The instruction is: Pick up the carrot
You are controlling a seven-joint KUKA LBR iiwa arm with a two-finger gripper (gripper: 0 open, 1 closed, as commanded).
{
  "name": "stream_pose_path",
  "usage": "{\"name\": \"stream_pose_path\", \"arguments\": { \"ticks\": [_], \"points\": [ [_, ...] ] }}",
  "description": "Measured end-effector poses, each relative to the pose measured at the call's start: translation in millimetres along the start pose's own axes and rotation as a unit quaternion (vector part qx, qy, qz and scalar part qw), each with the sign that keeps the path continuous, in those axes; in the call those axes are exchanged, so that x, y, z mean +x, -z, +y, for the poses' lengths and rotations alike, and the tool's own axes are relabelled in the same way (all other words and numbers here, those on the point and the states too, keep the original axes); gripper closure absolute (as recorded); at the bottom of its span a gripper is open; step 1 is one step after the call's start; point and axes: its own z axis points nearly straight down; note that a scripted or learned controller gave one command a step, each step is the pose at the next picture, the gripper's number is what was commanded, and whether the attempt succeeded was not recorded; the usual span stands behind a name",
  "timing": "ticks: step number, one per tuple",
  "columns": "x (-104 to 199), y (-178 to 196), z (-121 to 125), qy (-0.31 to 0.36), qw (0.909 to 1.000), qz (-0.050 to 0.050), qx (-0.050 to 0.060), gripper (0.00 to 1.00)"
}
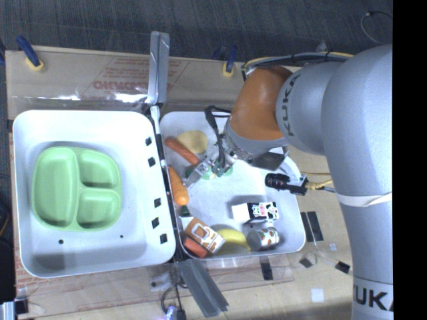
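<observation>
The carrot [177,187] is a short orange piece lying lengthwise against the left wall of the right bin [293,209]. My gripper [211,169] hangs low over the upper middle of that bin, just right of and slightly above the carrot's upper end. A small teal thing [218,172] shows at the gripper's tip. The carrot lies free on the bin floor, apart from the gripper.
A reddish sausage-like piece [181,151] and a pale yellow lump [193,141] lie above the carrot. A white patterned box [255,211], a can [264,237], a banana [231,236] and an orange carton [202,236] crowd the bin's front. A green divided plate [77,187] sits in the left bin [27,245].
</observation>
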Motion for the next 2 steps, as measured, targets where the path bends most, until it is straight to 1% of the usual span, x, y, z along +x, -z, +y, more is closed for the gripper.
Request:
{"name": "stream_pose_path", "arguments": {
  "ticks": [1, 2],
  "points": [
    [17.2, 0.0, -18.6, -0.119, 0.9929, 0.0, 0.0, 0.0],
    [34.4, -1.7, -39.3, -0.183, 0.9832, 0.002, 0.001, 0.0]
  ]
}}
